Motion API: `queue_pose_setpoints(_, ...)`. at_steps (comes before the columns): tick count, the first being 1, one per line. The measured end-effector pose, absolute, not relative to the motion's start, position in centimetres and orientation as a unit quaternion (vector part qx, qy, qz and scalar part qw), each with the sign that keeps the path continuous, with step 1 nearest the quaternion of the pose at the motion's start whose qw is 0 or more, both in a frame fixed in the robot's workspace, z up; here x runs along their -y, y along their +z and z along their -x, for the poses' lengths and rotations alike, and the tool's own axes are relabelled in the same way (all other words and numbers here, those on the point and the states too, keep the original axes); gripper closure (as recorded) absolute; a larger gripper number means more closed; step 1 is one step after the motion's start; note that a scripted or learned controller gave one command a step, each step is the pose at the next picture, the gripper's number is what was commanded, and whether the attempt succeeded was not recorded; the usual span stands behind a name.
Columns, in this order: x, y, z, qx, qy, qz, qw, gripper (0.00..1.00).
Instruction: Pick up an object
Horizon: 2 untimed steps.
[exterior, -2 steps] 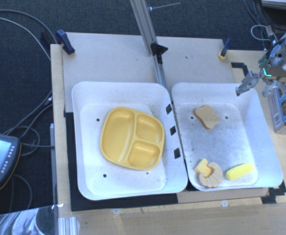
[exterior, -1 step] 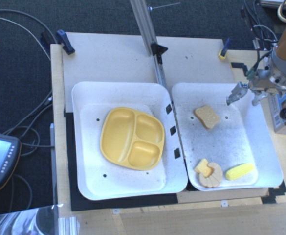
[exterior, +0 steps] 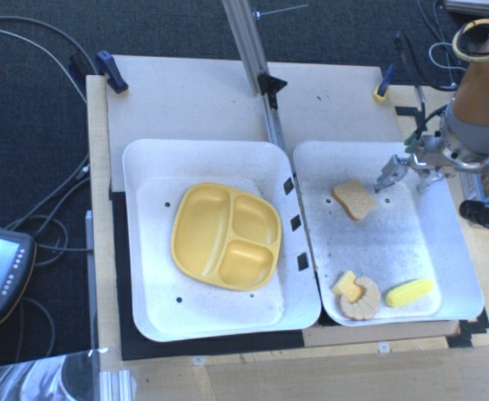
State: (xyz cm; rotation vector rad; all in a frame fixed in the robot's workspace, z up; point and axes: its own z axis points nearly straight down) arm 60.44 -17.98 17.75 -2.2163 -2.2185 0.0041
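Bread slice point(exterior: 354, 200), tan and wedge-like, lies in the right bin point(exterior: 445, 232), in its far half and nearer the wall it shares with the left bin than its outer wall. It rests flat on the bin floor, apart from everything else in the bin.

Tool point(exterior: 404, 172) hangs over the same bin's far right part, near the outer wall. Fingers read as spread, one toward the slice and one toward the arm; nothing sits between them. At this resolution that is a reading, not a certainty.

Key relation: the slice lies from the tool toward the shared wall and slightly toward the surface's near edge. The gap is short; the nearer finger ends just beside the slice's far right corner but looks apart from it. The slice's long axis appears to run diagonally, from far-left to near-right, roughly crosswise to the line from tool to slice.

Judgement: this is the closest candidate. The other items, a cracker stack point(exterior: 358, 295) and a corn cob point(exterior: 410, 291), sit well apart along the bin's near wall. Yellow divided plate point(exterior: 226, 236) sits in the left bin point(exterior: 144, 224), farther still.
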Motion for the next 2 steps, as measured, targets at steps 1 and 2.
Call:
queue_pose_setpoints(1, 17.4, 11.5, -60.7, 0.708, 0.0018, 0.707, 0.004, 0.00)
queue_pose_setpoints(2, 17.5, 13.1, -60.9, 0.708, -0.0011, 0.706, 0.000, 1.00)
